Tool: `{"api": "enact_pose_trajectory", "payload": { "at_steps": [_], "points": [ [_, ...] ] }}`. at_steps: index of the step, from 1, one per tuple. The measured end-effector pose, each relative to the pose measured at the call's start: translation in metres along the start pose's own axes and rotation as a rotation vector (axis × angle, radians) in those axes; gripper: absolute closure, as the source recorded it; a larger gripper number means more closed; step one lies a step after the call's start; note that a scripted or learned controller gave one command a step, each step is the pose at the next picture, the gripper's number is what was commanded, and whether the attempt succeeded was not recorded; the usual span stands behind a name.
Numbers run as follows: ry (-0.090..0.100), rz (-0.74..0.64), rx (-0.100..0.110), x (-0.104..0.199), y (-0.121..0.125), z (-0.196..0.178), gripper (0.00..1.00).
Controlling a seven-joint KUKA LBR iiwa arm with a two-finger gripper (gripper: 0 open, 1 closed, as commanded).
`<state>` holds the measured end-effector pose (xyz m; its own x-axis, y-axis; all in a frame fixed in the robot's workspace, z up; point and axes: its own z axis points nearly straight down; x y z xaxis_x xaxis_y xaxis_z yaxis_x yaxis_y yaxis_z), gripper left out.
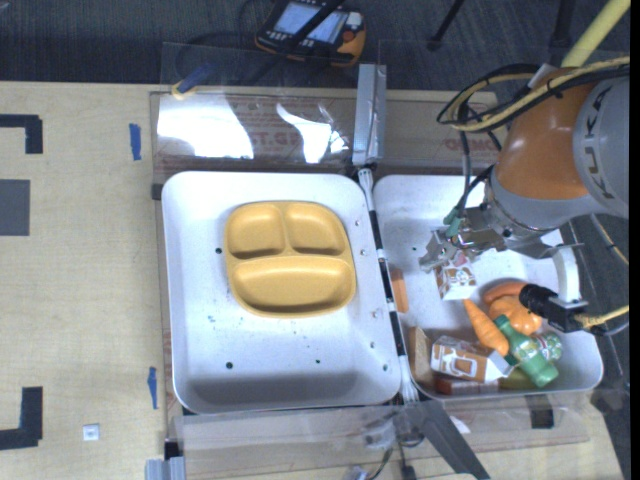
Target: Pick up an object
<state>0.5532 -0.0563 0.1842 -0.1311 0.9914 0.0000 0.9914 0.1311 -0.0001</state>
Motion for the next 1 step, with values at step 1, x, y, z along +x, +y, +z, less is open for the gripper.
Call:
{"api": "enact_pose_trajectory", "payload": {
  "at_steps": [1],
  "points": [
    [0.002,-0.190,0.002,-0.0185,-0.0454,-0.0138,1.00]
  ]
}}
